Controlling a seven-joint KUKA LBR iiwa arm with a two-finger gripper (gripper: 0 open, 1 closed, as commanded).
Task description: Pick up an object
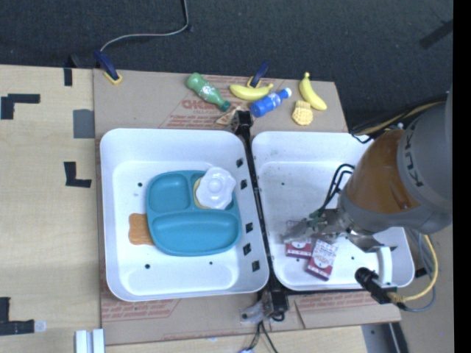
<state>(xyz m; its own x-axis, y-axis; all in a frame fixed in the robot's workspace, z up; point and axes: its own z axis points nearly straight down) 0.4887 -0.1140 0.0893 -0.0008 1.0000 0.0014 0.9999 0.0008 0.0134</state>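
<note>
Camera view: red packets point(315, 254) lie just under (touching?) the jaws.

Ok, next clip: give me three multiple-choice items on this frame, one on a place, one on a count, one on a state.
1. Where does the blue plate lie?
A. in the left bin
B. in the right bin
C. on the cardboard behind the bins

2. How many yellow bananas lie behind the bins?
A. none
B. two
C. four

3. What is the gripper doing?
A. carrying the plate high above the bench
B. reaching low into the right bin by the red packets
C. resting on the cardboard outside both bins

Answers:
1 A, the plate sits on the floor of the left bin, with a white cup on it.
2 B, one banana lies by the blue bottle and another banana farther right.
3 B, the arm comes from the right and its tip is just above the packets.
</note>
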